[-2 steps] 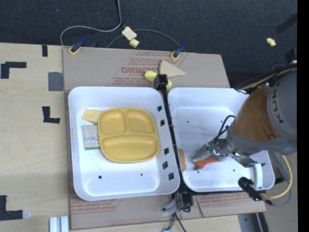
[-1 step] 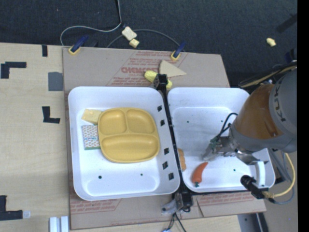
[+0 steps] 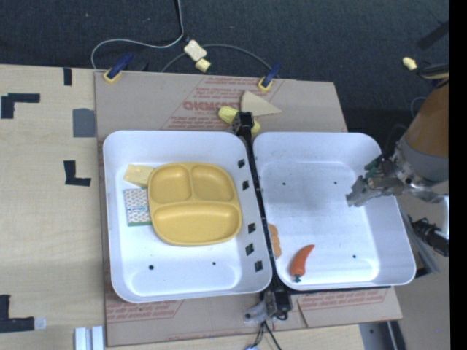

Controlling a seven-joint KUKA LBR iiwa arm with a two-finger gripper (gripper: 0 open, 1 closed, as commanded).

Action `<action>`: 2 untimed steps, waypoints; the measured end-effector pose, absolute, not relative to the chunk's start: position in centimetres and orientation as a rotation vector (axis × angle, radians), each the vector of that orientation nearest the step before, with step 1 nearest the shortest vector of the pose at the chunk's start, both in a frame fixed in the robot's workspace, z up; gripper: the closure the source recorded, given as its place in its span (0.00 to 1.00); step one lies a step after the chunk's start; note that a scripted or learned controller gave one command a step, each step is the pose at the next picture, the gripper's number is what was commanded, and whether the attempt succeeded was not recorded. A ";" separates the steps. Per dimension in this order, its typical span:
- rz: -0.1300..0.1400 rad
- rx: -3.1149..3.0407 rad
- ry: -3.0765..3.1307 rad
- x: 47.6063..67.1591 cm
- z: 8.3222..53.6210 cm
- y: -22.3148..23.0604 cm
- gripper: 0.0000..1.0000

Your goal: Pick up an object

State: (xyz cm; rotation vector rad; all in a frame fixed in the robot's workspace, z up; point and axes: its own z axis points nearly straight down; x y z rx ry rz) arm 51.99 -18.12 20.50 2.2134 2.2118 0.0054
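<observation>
Nearest to us, in the right bin (image 3: pixel 328 155), we see a red-orange chili pepper (image 3: pixel 301 259) lying on the floor close to the near wall, with a small orange-tan piece (image 3: pixel 273 239) just left of it against the divider. Farther back, at the right bin's right rim, we find the gripper (image 3: pixel 360 193) reaching in above the floor, well apart from the pepper; whether it is clenched or released we cannot tell. In the left bin (image 3: pixel 175 283) we see a yellow divided plate (image 3: pixel 195 203), with a pale yellow card (image 3: pixel 137 174) and a patterned sponge (image 3: pixel 136 206) touching its left edge.
</observation>
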 end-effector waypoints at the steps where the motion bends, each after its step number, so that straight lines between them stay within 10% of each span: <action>1: -0.003 2.220 2.231 51.9 14.8 -11.5 1.00; 2: -0.001 2.221 2.224 52.0 15.1 -11.8 0.00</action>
